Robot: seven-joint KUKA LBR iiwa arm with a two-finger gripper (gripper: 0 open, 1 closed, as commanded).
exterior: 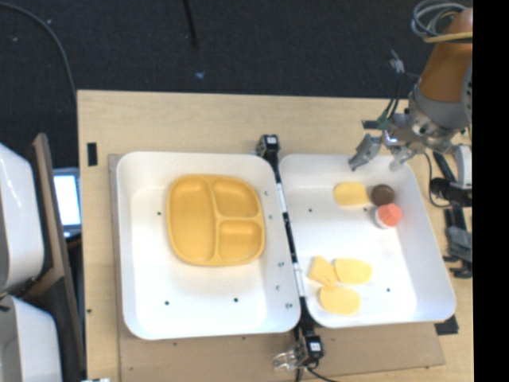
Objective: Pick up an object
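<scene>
The right bin [413,293] holds several small objects. A pale yellow oval piece [350,194] lies near its back, with a brown round piece [382,192] touching its right side and a pink-red round piece [388,215] just in front of that. Three yellow pieces cluster toward the front: a wedge [321,270], an oval [353,271] and a larger one [339,299]. My gripper [382,153] hangs over the bin's back edge, above and behind the brown piece, its two fingers spread apart with nothing between them.
A yellow compartment plate [215,218] lies in the left bin [143,293]. A black clamp [269,144] sits at the back where the bins meet. White equipment [20,213] stands off the bench's left side. Cables hang at the right.
</scene>
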